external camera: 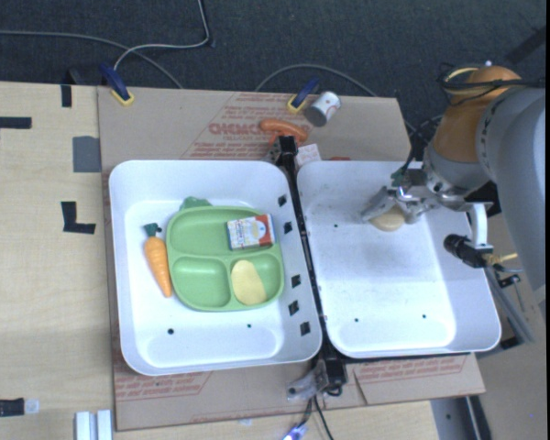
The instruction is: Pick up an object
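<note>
- Lump [388, 219]: a pale tan rounded piece in the right bin [385, 328], upper part, its long axis roughly left-right in the view.
- We see open white floor below and left of it; the bin's far wall is near, the right wall further off.
- Pincer [394, 207] sits directly over the lump, touching it from the upper right; fingers look closed around it, pinching it.
- Left bin [137, 273] holds a green tray [202, 278] and a carrot [158, 262].
</note>
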Motion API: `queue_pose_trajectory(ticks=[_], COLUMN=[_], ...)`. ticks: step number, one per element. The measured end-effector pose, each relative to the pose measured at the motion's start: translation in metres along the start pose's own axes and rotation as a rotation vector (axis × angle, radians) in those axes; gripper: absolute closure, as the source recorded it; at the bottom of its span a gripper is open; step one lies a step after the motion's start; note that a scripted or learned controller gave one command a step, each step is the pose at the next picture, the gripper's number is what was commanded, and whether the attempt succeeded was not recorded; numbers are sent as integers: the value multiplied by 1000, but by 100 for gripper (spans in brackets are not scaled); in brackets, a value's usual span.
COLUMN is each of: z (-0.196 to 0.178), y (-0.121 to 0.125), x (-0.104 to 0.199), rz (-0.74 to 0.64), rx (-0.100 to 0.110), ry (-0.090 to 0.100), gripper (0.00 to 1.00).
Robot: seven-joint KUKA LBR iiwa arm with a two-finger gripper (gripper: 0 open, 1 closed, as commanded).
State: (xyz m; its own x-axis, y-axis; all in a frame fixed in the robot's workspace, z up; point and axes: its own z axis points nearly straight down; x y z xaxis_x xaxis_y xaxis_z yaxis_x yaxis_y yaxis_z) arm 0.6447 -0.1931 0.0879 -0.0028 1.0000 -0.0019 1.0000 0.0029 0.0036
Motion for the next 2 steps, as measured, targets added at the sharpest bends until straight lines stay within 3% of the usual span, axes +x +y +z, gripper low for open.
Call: queue_pose_trajectory(ticks=[1,2], z=[1,-9], y=[14,14], x=[39,39], rz=[1,-1], rx=[0,0], ry=[0,-1], gripper=[0,100])
